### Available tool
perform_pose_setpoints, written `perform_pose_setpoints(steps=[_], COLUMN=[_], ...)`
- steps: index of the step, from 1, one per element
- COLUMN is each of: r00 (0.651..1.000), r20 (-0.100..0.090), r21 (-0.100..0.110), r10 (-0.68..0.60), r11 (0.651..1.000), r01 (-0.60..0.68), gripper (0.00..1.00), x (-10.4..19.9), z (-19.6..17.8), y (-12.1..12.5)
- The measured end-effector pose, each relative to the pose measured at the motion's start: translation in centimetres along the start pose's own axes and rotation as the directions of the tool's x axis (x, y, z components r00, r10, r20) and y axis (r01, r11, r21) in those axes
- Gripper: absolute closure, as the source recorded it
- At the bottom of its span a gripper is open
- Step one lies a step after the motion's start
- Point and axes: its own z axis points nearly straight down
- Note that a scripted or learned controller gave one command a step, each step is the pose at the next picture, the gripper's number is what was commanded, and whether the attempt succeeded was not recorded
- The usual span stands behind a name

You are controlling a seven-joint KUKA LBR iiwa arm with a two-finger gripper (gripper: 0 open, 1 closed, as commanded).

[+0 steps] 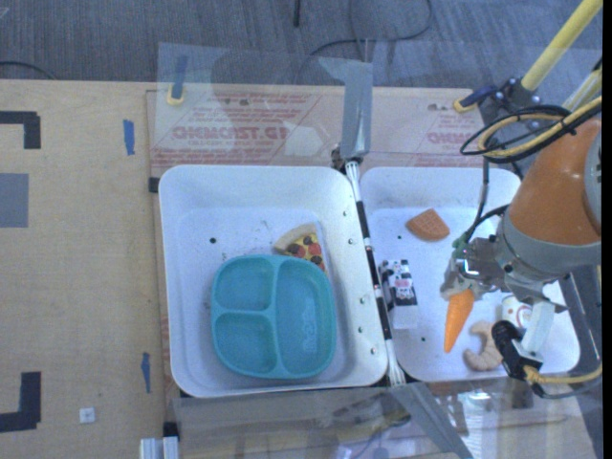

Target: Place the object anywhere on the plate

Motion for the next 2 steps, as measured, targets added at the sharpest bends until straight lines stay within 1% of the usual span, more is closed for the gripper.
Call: perform_pose_setpoints(steps=[1,2], r00=[0.998,0.997], r20=[0.000,0.001], r21=[0.003,0.002], r10=[0.061,0.083], r11=[0.998,0.997], r01=[-0.061,-0.083], gripper=[1.00,1.00], x=[9.9,16.2], z=[0.0,0.0], y=[-2.0,-0.5])
